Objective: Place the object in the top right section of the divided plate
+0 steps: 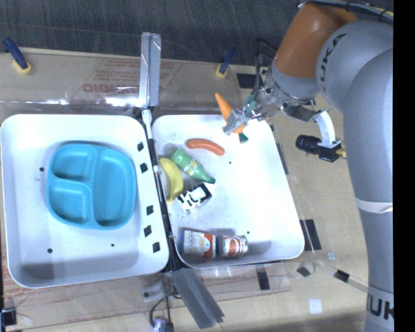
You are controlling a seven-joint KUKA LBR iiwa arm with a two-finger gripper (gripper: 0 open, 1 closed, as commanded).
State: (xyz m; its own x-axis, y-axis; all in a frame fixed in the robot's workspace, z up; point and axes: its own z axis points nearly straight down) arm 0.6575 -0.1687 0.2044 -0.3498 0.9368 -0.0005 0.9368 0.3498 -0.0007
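Carrying step judged in hand. Blue divided plate (91, 184) in left bin (14, 206), well apart from load; target section at plate's 1 o'clock. Right bin (280, 206): banana (170, 177), green bottle (191, 166), sausage (205, 145), can (214, 245) with label too small to read. Orange carrot (225, 107) at bin's 12 o'clock rim, pinched between fingers of tool (239, 122). Advice: lift clear over centre divider, lower slowly, release only inside section. Faint red print on counter (111, 81), not legible; "KU" on arm.
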